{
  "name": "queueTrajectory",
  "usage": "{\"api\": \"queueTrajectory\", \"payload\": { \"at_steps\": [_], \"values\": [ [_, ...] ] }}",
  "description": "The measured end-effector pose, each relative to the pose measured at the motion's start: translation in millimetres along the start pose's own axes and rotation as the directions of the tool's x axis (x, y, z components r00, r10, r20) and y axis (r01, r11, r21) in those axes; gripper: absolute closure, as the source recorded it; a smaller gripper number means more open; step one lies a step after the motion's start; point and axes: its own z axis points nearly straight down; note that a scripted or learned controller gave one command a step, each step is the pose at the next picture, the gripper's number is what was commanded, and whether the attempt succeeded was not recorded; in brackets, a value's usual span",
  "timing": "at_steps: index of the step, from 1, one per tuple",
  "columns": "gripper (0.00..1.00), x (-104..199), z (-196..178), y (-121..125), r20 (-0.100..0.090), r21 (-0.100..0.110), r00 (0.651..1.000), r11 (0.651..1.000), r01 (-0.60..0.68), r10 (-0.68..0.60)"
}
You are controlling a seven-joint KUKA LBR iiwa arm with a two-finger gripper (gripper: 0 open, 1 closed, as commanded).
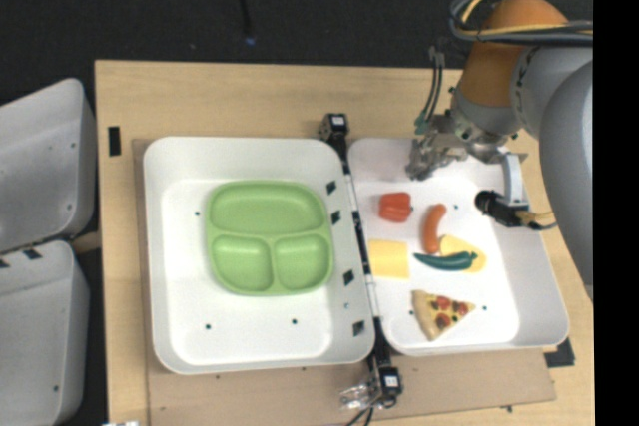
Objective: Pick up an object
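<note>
The right bin (pixel 529 314) holds a red block-like toy (pixel 395 207), an orange-red sausage (pixel 433 226), a yellow cheese block (pixel 389 259), a dark green pepper (pixel 446 261) lying on a yellow piece (pixel 471 254), and a pizza slice (pixel 440 311). My gripper (pixel 423 161) hangs over the bin's far left part, just up and right of the red toy, with nothing seen between its fingers.
The left bin (pixel 180 334) bears a green divided plate (pixel 268 236). A black clip line (pixel 351 244) runs between the two bins. The grey arm with its orange band (pixel 509 45) comes in from the upper right. White panels (pixel 40 205) stand at the left.
</note>
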Motion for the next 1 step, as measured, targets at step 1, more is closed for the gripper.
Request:
{"api": "queueTrajectory", "payload": {
  "at_steps": [1],
  "values": [
    [1.0, -1.8, -48.5, 10.7, -0.002, -0.004, 1.0, 1.0, 0.008, -0.008]
  ]
}}
